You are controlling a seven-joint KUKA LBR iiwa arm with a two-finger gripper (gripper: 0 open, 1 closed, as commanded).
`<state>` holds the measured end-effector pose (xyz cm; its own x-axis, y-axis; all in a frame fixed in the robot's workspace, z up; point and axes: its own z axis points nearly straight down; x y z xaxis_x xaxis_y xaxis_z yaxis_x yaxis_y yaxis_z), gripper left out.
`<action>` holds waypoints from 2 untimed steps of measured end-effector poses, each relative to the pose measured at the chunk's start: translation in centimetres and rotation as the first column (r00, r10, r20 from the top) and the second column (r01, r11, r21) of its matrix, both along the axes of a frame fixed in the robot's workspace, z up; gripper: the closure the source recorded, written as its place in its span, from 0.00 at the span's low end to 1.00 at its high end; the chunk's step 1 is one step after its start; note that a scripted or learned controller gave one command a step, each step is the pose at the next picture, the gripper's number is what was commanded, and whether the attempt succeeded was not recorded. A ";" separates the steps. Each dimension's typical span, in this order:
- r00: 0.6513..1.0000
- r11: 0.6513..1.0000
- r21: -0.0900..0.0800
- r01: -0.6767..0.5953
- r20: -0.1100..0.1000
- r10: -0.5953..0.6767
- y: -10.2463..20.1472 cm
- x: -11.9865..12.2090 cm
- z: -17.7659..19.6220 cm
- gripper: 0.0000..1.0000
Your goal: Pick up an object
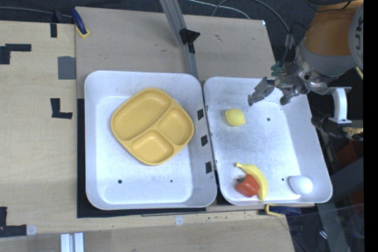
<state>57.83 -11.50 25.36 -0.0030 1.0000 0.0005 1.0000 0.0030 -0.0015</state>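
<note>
Item one, far left: a pale wooden bench top (35, 127) marked with short strips of black tape, carrying two shallow white plastic bins side by side. The left bin (94, 186) holds a yellow plastic divided plate (152, 126) with three compartments, lying flat and turned at a slant, nearer the bin's far side than its near side. Behind the bins, a grey metal strut (168, 0) runs down at an angle from the top edge to the seam where the two bins meet. The right bin (277, 150) holds four loose objects: a small round yellow ball-like fruit (235, 117) in the far left part of the bin; a yellow toy banana (255, 176) near the front wall, touching a red rounded toy piece (247, 186) that lies just at its left side; and a white egg-shaped object (300, 185) in the front right corner, apart from the banana. Far right: the grey and orange arm (331, 32) reaches in over the right bin's far right corner, its two-finger gripper (270, 95) spread apart, nothing between the fingers, hanging to the right of the yellow ball and not touching it.
</note>
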 end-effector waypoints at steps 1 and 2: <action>1.000 1.000 0.000 0.000 0.000 0.000 0.0 0.0 0.0 0.00; 1.000 1.000 -0.001 0.002 -0.005 -0.002 -0.6 -0.6 -4.7 0.00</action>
